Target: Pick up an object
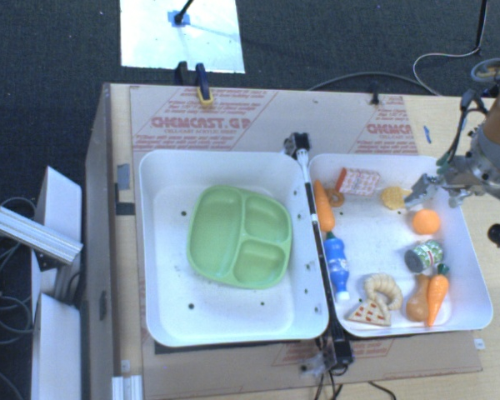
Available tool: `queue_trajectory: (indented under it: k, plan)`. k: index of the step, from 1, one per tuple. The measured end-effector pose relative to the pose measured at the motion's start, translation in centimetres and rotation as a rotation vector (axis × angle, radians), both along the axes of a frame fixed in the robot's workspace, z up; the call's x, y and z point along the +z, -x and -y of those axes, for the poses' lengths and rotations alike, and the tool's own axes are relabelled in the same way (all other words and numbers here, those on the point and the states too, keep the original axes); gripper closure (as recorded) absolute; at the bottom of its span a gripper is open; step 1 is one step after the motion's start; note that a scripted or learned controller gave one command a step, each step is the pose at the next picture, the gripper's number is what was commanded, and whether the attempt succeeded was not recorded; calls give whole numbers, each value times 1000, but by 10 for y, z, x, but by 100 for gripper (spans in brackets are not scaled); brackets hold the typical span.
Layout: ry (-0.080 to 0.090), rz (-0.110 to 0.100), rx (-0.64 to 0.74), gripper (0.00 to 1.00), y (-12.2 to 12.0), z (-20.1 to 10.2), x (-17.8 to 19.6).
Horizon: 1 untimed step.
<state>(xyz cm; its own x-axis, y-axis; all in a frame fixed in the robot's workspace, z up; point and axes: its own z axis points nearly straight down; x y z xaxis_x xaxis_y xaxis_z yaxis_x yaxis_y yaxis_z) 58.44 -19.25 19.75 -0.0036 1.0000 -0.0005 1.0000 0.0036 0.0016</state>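
My gripper (pixel 440 192) hangs over the far right part of the right bin (pixel 475 311), its two fingers spread open with nothing between them. Just below it in the picture lies an orange ball (pixel 426 222), and to its left a yellow round piece (pixel 392 197). Also in this bin are a red and white box (pixel 358 181), a long orange piece (pixel 323 207), a blue bottle (pixel 337 265), a small can (pixel 423 256), a carrot (pixel 437 296), a brown pear (pixel 416 307), a pale croissant (pixel 383 288) and a pizza slice (pixel 367 312).
The left bin (pixel 162 307) holds a green divided plate (pixel 239 237). A dark rail (pixel 313 223) runs along the wall between the bins. Cables (pixel 450 65) trail over the bench behind the right bin.
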Motion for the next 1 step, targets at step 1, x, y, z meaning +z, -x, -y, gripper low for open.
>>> queue_trajectory:
  k: [1]
  plan:
    - [0, -3, -2, 0, -7, 14, -99]
